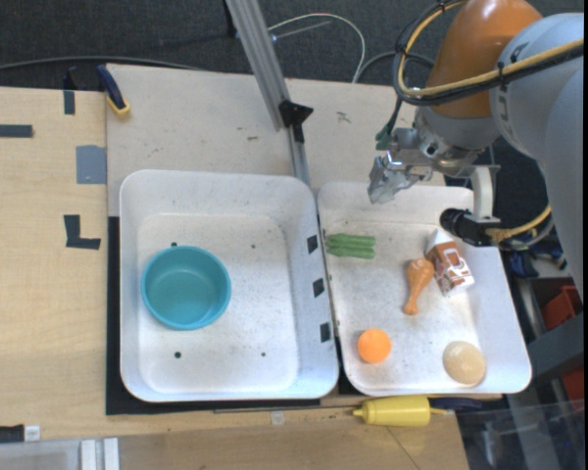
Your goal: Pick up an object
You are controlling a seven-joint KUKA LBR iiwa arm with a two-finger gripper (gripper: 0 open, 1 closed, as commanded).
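Pincer (383, 190) hangs over the right bin's (500, 360) back edge. Honestly can't tell its state. Green beans (350, 246) lie just below.

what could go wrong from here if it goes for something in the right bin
The gripper hovers over the right white bin's far rim and could strike it descending. The orange carrot-shaped toy lies against the brown-and-white carton, so a grasp may nudge both. The round orange ball could roll away.

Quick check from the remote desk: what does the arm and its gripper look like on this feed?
Grey rounded arm with a glossy orange band; black and yellow cables loop round the wrist. The gripper is small, silvery-grey metal.
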